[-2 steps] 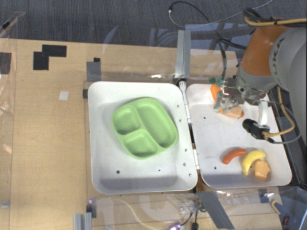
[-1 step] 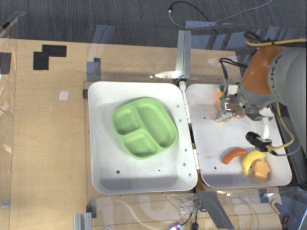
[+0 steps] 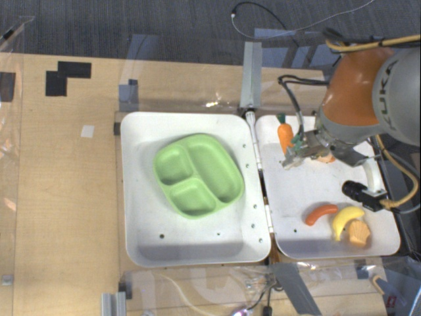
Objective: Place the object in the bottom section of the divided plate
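hovering gripper (image 3: pixel 294 155) just beside carrot (image 3: pixel 285 137)

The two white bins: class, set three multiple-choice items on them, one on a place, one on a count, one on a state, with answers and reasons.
1. Where does the green divided plate lie?
A. left bin
B. right bin
C. on the bench outside the bins

2. How many sections does the plate have?
A. two
B. three
C. five

3. What lies in the plate's sections?
A. a carrot
B. a banana
C. nothing

Answers:
1 A: the plate sits mid left bin.
2 B: ridges split it into three sections.
3 C: the carrot, banana and red sausage all lie in the right bin, beside the hand.
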You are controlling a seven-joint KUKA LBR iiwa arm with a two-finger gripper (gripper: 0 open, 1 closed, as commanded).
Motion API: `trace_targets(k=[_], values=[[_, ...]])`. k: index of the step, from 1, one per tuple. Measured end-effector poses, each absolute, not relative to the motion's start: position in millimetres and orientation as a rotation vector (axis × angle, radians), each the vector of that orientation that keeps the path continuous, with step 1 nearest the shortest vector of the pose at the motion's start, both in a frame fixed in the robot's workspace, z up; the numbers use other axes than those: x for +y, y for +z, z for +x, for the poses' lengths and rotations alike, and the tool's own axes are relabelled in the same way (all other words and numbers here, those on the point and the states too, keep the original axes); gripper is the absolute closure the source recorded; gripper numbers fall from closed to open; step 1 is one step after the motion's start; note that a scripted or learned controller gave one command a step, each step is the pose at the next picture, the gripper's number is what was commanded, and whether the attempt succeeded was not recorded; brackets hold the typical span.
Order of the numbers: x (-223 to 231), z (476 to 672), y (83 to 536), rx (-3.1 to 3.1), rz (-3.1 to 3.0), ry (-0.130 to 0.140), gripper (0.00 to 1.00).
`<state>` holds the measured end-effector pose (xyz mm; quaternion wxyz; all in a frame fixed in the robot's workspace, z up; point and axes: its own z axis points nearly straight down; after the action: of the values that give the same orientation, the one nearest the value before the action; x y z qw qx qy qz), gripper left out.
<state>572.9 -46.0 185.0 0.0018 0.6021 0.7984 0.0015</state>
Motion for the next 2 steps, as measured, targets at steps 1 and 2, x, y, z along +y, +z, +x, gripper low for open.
trace_targets(k=[1, 2], values=[[23, 547.0, 186, 2.654, 1.68, 0.002, 1.0], [106, 538.6, 184, 2.776, 1.467, 0.004, 1.0]])
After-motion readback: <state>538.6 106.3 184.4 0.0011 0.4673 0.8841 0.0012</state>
